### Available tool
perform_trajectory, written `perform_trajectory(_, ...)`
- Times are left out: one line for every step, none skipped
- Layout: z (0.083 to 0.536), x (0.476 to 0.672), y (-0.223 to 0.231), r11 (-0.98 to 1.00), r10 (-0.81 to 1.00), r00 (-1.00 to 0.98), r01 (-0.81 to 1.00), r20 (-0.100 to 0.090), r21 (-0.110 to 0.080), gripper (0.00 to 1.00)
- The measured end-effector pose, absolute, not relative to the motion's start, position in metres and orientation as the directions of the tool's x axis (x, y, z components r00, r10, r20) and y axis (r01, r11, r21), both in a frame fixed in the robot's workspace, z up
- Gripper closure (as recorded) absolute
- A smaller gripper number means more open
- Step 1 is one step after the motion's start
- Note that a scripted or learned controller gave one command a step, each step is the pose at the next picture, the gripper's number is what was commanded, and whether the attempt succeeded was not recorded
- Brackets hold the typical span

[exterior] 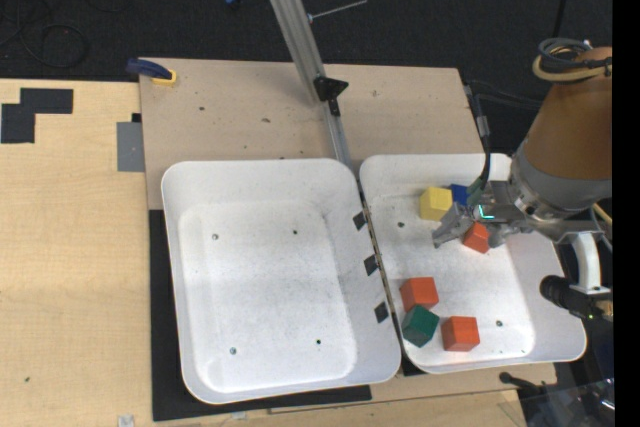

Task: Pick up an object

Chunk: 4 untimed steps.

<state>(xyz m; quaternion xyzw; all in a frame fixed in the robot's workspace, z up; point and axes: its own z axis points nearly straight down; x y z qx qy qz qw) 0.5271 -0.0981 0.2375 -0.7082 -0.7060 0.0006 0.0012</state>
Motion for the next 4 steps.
perform_trajectory(0.174,0.520,-0.099,-0.001,1.000,0.001,1.000,0.002,-0.011,0.00)
perform_trajectory(0.130,0.519,-0.096,-0.002,1.000,0.002,1.000,0.002,-0.009,0.00)
perform_trajectory(0.095,0.522,-0.096,-0.002,1.000,0.002,1.000,0.003,0.005,0.00)
perform_trajectory(0.103,0.522,-0.096,-0.009,1.000,0.009,1.000,0.004,0.002,1.00)
